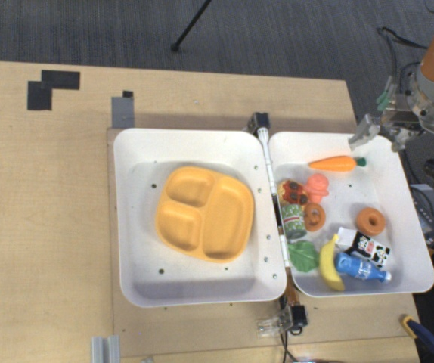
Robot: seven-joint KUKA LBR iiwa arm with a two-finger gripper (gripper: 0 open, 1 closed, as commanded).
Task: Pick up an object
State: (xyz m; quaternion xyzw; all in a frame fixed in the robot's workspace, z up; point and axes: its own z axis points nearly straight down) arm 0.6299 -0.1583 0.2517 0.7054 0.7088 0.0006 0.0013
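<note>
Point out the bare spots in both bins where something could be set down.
Left bin: bare floor rings the yellow tray, widest along the near edge. Right bin: bare between carrot and donut. Crowded by the divider and around banana and bottle.

— How many bins do you have on your bench?
— Two white ones: the left bin and the right bin.
— And in the left?
— One yellow divided tray.
— The right?
— I count one carrot, two doughnuts, one banana, one blue bottle, one green leafy piece, one pink piece.
</note>
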